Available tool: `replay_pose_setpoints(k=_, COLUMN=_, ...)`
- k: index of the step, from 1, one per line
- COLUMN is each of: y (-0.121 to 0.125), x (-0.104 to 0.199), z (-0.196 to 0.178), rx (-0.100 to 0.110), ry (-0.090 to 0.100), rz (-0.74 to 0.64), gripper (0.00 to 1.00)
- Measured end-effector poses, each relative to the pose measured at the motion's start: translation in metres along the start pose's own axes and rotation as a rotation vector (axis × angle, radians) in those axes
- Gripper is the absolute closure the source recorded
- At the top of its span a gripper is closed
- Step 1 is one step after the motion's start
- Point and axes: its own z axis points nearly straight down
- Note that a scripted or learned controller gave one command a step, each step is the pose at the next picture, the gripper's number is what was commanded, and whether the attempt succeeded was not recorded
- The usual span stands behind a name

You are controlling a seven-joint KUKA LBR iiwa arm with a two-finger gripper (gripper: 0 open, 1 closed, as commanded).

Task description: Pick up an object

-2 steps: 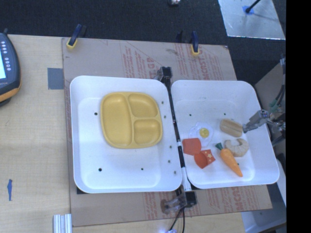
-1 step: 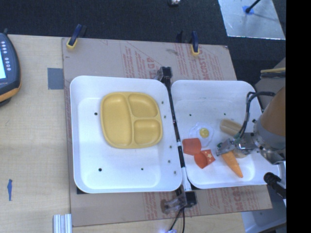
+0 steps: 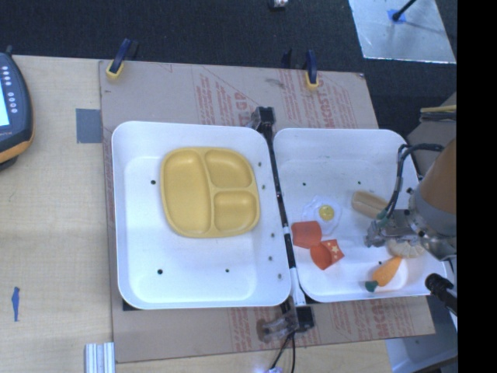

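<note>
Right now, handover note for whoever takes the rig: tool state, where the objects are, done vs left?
Tool: low over the right bin, near its right side; whether it is open or shut cannot be told, and nothing is visibly held.
Right bin objects: fried egg mid-bin, red block and red wedge near the divider, tan cylinder just up-left of the tool, carrot near the front edge.
Left bin: yellow divided plate.
Done: arm is over the right bin.
Left: grasp an object and lift it; no pick confirmed.
</note>
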Motion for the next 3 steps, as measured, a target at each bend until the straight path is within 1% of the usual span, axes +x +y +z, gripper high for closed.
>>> replay_pose_setpoints(k=1, y=0.122, x=-0.017, z=-0.121, rx=-0.003, ry=-0.001, rz=-0.001, gripper=1.00)
replay_pose_setpoints(k=2, y=0.116, x=-0.017, z=-0.113, rx=0.015, ry=0.006, rz=0.001, gripper=0.00)
replay_pose_setpoints(k=3, y=0.093, x=-0.036, z=0.033, rx=0.020, ry=0.008, rz=0.004, gripper=0.00)
